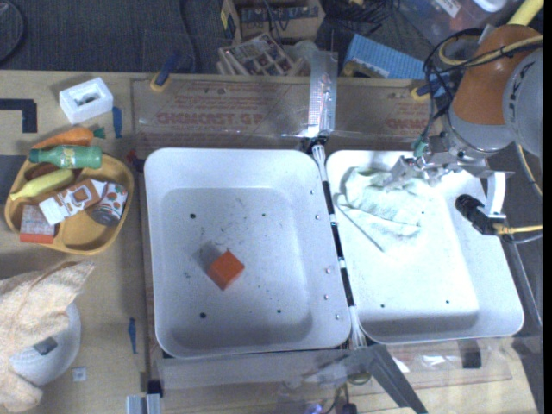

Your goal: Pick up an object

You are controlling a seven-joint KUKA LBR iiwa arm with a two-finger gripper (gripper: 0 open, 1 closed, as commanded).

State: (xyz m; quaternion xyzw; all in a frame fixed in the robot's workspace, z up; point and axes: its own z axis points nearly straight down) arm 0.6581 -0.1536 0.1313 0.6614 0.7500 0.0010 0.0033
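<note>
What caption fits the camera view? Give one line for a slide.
Gripper over a crumpled white cloth in the right bin; orange block in the left bin.

Crumpled cloth point(385, 203), seemingly; glossy bins point(172, 175)

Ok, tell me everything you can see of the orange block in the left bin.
The orange block is a small cube-like piece, matte, possibly foam or wood. It sits turned diagonally on the floor of the left bin, near the middle and slightly toward the front. A grey patch, maybe its shadow, adjoins its upper-left side. Nothing else touches it; it stands well away from the walls.
</note>
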